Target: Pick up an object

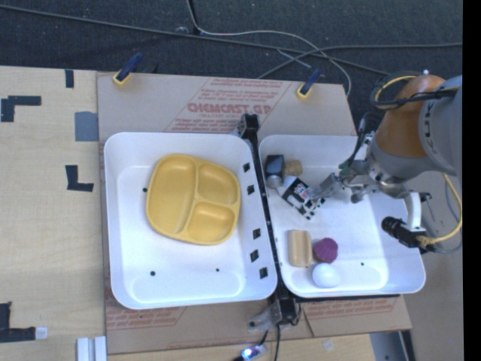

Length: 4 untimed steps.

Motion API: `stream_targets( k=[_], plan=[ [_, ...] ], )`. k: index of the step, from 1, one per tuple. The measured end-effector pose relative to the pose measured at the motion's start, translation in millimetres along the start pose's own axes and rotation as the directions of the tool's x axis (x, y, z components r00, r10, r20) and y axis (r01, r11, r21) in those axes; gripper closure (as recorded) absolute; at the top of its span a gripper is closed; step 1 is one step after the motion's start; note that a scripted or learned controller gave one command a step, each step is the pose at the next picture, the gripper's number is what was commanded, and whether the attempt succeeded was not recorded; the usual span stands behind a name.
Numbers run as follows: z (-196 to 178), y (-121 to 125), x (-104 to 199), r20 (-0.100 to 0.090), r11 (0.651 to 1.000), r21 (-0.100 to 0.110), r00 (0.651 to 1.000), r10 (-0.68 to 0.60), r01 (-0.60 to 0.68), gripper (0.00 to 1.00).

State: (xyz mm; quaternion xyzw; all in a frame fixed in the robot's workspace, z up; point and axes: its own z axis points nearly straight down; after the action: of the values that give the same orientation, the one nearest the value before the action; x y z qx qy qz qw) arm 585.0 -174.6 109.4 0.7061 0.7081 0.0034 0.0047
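My gripper (300, 200) is low in the right bin (376, 224), near its left middle, and stands open with nothing visible between its fingers. Just up and left of it lie a dark grey block (274, 162), a small tan piece (292, 168) and a small grey piece (274, 179), all close to the gripper but apart from it. Toward the bin's front lie a tan wooden block (299, 247), a purple object (325, 249) and a white ball (325, 275).
A yellow divided plate (193, 198) lies in the left bin (128, 269). A black divider rail (261, 216) runs between the bins. The arm's grey and orange wrist (406, 138) hangs over the right bin's right side, with cables behind it.
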Motion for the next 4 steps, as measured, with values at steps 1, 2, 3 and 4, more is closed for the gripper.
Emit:
stream_targets(
  k=[1,2,3,4],
  plan=[
    [-11.6,5.1,2.8,-0.004,1.000,-0.013,1.000,-0.001,0.000,1.00],
    [-68.9,12.9,9.4,-0.001,1.000,0.010,1.000,0.000,0.000,1.00],
    [-131.1,17.0,9.0,0.000,1.000,0.008,1.000,0.001,-0.001,1.00],
    [-181.8,19.0,9.0,0.000,1.000,0.009,1.000,0.001,-0.001,1.00]
  ],
)
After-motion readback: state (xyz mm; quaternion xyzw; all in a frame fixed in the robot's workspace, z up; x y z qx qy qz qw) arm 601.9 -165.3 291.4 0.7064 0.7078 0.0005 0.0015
